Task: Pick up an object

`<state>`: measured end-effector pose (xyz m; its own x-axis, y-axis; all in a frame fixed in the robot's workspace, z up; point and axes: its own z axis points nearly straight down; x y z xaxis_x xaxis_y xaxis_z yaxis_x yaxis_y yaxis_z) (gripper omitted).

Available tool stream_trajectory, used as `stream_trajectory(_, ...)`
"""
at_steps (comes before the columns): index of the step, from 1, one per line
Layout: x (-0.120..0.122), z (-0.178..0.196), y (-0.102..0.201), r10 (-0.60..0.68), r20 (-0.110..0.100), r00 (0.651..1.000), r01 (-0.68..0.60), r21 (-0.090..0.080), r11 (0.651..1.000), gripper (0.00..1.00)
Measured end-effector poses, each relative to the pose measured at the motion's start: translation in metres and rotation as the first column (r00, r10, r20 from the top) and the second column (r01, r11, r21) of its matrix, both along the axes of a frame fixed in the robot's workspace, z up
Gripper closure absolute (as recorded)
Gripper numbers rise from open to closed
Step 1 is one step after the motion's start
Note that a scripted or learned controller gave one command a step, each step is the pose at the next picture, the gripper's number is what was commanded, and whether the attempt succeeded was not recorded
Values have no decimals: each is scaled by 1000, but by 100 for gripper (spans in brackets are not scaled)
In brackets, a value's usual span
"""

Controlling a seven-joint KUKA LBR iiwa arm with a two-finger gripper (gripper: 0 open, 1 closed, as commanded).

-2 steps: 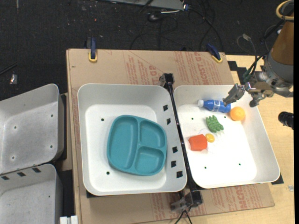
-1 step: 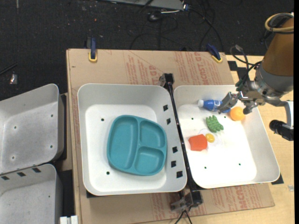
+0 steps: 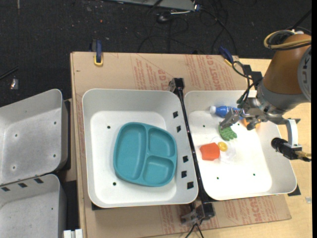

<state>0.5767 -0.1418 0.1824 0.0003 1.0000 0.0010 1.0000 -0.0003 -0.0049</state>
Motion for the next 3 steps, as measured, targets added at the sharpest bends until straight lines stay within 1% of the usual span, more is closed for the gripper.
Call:
stream_trajectory(1, 9, -55, 5, 2, 1, 1000, -2, 0, 1000, 0)
stream_trajectory(2, 10, -42, 4, 0, 6, 1000, 0, -2, 1000, 100)
stream_trajectory(3, 13, 22, 4, 3, 12, 1000, -3, -3, 1000, 100)
